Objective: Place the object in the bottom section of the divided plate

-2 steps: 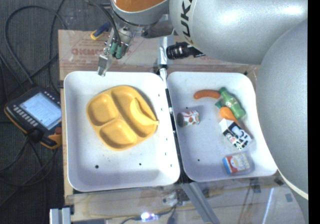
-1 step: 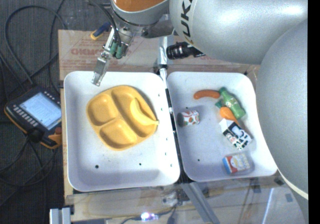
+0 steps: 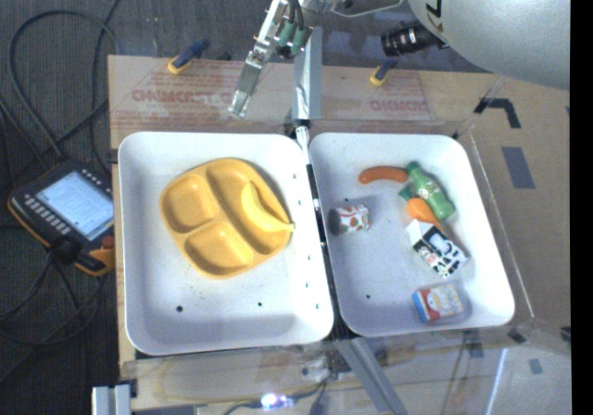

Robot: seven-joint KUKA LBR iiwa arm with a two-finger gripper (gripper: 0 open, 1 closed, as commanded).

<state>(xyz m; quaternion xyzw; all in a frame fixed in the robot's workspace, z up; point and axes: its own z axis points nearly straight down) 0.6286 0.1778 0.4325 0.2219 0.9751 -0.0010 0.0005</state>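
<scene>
Yellow curved banana-shaped toy [image 3: 267, 208] lies on the yellow three-section divided plate [image 3: 190, 195], and you will find it hard to pick out because the two colours nearly match. As far as you can judge, it rests in the plate's right-hand section, with one tip at the rim nearest the bin's right wall. The bottom section [image 3: 218, 251] of the plate holds nothing. The plate sits a little above the middle of the left white shallow bin [image 3: 148, 311], closer to its far edge than its near edge. You can see the two-finger gripper [image 3: 271, 107] above the bench beyond the far edge of the left bin, near that bin's far right corner. Its fingers [image 3: 243, 94] are spread well apart with nothing between them, one slanting out to the left and the other hanging straight over the seam where the bins meet. In the right white shallow bin [image 3: 482, 311] you have a small white-and-red can [image 3: 350, 218] near the left wall and an orange sausage-shaped toy [image 3: 382, 175] towards the far edge. A green toy [image 3: 428, 189] lies just beside the sausage, touching an orange carrot-like piece [image 3: 420, 210]. Below them sits a black-and-white packet [image 3: 437, 249], and a small blue-and-red box [image 3: 438, 302] lies near the near right corner.
</scene>
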